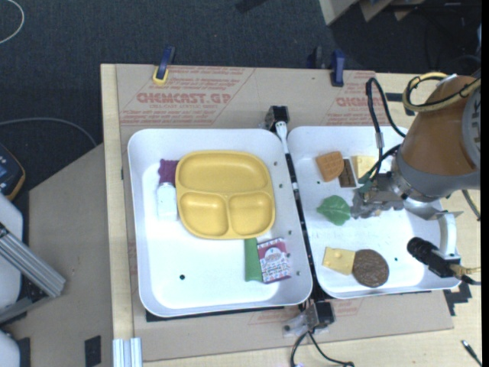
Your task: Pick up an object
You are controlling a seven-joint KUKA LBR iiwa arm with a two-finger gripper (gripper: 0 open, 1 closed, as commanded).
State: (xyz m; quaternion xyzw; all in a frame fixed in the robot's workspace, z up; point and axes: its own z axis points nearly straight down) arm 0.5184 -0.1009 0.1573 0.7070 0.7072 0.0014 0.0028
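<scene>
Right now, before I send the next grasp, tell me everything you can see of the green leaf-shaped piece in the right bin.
The green leaf-shaped piece is a flat, matte, lobed green shape, maybe soft plastic or felt. It lies flat on the floor of the right bin, toward its left-centre, below the tan block and above the yellow wedge. The gripper sits at its right edge; contact cannot be judged from here.

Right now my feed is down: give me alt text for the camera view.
The gripper sits low in the right bin, beside a green leaf-shaped piece, with brown and yellow toy foods around it. The left bin holds a yellow divided tray and a small packet.
</scene>
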